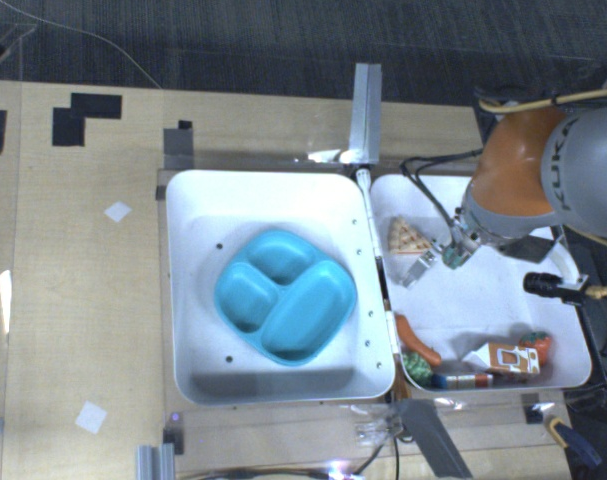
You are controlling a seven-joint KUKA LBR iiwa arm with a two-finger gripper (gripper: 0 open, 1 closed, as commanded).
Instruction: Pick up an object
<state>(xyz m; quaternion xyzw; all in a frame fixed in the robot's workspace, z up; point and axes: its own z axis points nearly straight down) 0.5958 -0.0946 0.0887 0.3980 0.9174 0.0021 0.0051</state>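
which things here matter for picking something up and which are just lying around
For the job: gripper, pizza slice, carrot, juice carton, marker, all in the right bin.

Lying about: blue plate in the left bin.

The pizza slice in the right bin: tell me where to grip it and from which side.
Grip the pizza slice across its narrower end, coming straight down from above. It seems to lie flat on the right bin floor near the divider wall, so a side approach is likely blocked there. The gripper is just to its right.
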